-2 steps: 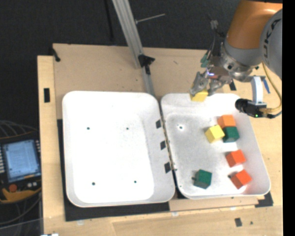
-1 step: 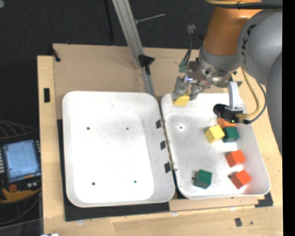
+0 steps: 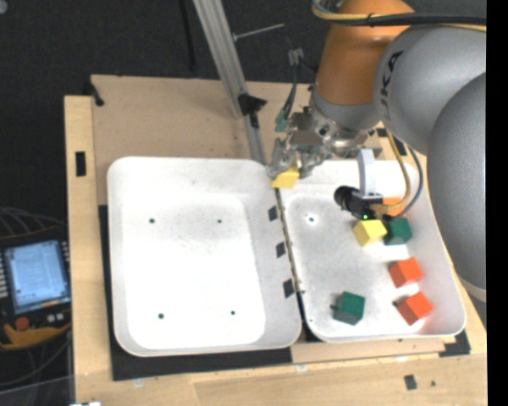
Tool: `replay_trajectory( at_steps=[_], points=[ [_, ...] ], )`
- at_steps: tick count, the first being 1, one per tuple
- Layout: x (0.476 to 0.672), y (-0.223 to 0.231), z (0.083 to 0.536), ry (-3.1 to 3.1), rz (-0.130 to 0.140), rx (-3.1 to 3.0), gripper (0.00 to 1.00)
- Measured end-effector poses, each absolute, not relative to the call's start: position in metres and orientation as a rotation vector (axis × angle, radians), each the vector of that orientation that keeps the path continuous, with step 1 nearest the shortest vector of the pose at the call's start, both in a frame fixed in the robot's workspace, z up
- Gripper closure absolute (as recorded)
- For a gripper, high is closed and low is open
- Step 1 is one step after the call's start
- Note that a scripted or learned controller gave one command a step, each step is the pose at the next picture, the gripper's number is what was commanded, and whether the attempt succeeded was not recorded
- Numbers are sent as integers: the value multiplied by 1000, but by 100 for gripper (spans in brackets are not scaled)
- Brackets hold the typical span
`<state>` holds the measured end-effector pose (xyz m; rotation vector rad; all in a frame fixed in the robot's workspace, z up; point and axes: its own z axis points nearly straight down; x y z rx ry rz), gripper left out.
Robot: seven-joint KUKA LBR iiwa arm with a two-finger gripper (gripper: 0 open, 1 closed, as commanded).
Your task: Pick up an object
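Observation:
My gripper [image 3: 288, 172] hangs over the far left corner of the right bin [image 3: 322, 332], right at the rim shared with the left bin [image 3: 123, 227]. A small yellow block [image 3: 284, 178] sits between its fingertips, and the gripper is shut on it. On the right bin's floor lie another yellow block [image 3: 368, 232] touching a green block [image 3: 398, 229], two orange blocks [image 3: 405, 271] [image 3: 415, 306] and a second green block [image 3: 349, 307]. The grey arm with its orange band [image 3: 356, 41] covers the bin's far right side.
A slanted metal post [image 3: 224, 57] rises just behind the bins near the gripper. A black cable and camera part [image 3: 351, 200] hang beside the wrist. A hand-held pendant [image 3: 34, 273] lies off the bench at the left.

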<state>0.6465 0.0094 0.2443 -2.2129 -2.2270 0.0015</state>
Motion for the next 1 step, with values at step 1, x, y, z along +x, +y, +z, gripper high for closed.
replay_trajectory(
  at_steps=[1],
  points=[
    [639,63,252,-2230,-3,-2212,100]
  ],
)
